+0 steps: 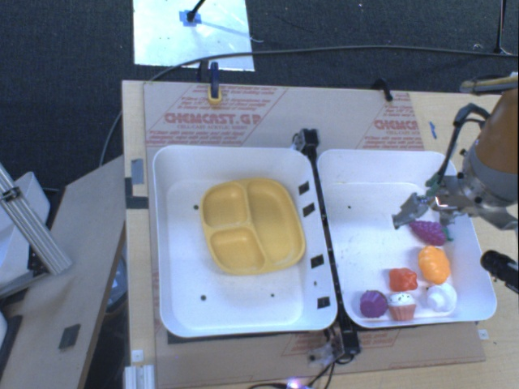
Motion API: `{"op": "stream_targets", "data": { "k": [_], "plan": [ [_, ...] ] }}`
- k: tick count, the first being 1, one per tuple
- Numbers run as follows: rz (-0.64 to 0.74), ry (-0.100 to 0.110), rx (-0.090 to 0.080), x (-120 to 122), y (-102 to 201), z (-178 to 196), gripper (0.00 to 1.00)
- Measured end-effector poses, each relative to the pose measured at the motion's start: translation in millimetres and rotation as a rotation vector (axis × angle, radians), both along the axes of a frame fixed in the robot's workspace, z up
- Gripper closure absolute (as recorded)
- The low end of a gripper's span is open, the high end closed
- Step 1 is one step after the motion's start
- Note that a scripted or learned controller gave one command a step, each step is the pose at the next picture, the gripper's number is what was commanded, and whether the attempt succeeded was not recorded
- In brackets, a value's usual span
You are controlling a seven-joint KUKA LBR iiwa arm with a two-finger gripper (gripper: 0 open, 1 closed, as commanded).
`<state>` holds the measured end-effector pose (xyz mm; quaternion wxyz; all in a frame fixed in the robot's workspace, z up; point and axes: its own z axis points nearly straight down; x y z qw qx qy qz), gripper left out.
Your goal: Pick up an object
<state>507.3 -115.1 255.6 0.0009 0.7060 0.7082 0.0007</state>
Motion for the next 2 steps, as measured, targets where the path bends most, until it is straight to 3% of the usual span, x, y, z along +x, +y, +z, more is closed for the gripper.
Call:
{"op": "stream_targets", "data": {
  "k": [2],
  "plan": [
    [-0.002,0.006,0.002,-18,8,-104,0.0]
  ]
}}
